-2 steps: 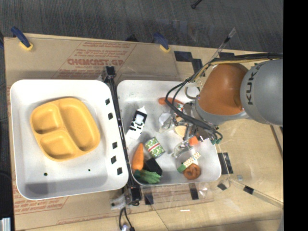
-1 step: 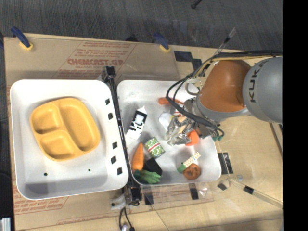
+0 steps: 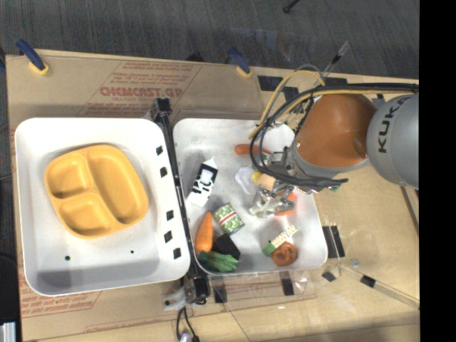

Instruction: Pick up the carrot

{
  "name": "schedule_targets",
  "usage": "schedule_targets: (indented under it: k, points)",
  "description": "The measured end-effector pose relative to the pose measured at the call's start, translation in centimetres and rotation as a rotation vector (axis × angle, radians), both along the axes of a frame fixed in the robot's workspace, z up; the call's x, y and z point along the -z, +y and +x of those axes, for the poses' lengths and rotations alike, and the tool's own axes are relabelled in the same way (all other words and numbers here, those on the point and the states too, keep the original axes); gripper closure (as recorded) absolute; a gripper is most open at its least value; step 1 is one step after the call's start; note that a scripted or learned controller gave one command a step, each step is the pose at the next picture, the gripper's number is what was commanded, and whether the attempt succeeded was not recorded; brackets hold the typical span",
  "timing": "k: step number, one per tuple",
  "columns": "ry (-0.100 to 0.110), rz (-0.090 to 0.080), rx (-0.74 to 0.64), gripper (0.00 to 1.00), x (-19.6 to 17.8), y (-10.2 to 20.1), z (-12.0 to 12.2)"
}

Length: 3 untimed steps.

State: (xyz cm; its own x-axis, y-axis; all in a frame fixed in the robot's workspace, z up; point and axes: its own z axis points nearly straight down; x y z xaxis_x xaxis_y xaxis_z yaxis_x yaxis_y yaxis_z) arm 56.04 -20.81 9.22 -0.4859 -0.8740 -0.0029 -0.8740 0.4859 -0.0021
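From above, the tabletop (image 3: 64,73), lined with brown cardboard, carries two shallow white bins side by side. The left white bin (image 3: 43,269) holds a yellow plastic plate with three compartments (image 3: 96,189), lying in its upper half.

The right white bin (image 3: 187,137) serves as the landmark for the rest. The orange carrot with green leafy top (image 3: 205,232) lies near that bin's lower left corner, its orange body pointing up and its green leaves (image 3: 218,261) down toward the bin's near wall. A small black block (image 3: 228,246) touches the carrot's right side, and just above that sits a small green and white carton (image 3: 229,218). Higher up, near the bin's left wall, lies a black and white carton (image 3: 203,180), tilted. Near the bin's lower right corner rests a small orange-brown fruit-like toy (image 3: 285,254) with a pale tag just above it. A thin orange-red piece (image 3: 243,149) lies near the bin's upper wall.

The grey arm with its orange band (image 3: 335,130) reaches in from the right, over the right bin's upper right part, with cables looping around the wrist. The pincer (image 3: 271,199) hangs over the bin's middle right, well apart from the carrot; whether its jaws are open or closed, or hold anything, I cannot tell, as the metal parts there blur with pale and orange clutter beneath.
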Motion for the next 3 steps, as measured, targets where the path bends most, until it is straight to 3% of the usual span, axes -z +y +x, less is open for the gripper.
schedule_targets:
  k: [1,2,3]
  points:
    - [-0.001,0.000,0.001,0.00,0.0,0.0,0.0]
    - [-0.004,0.000,0.089,0.00,-0.1,0.5,0.9]
    - [-0.011,0.000,0.085,1.00,-1.2,0.7,1.0]
